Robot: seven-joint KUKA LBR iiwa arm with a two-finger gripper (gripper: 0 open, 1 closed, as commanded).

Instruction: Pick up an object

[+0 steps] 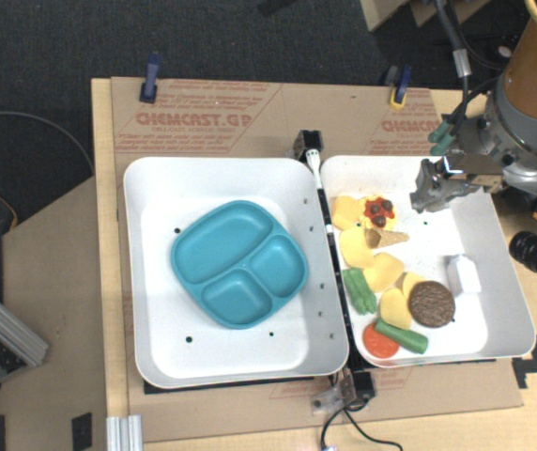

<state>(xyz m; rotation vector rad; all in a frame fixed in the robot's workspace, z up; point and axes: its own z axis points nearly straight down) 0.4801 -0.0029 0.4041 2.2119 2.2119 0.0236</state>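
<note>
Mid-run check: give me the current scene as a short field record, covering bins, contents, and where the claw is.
left bin: holds a blue divided plate
right bin: holds toy food clustered along its left side
items seen: brown round patty, green pod, red slice, small white block, several yellow pieces
claw: over the upper part of the right bin, above and right of the food pile
grasp: nothing visible between the fingers

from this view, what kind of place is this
Probably a robotics lab test bench, not a kitchen. Two white bins are clamped to a cardboard-covered board, toy food fills the right one, a blue divided plate sits in the left, and a gripper hovers above.
</note>
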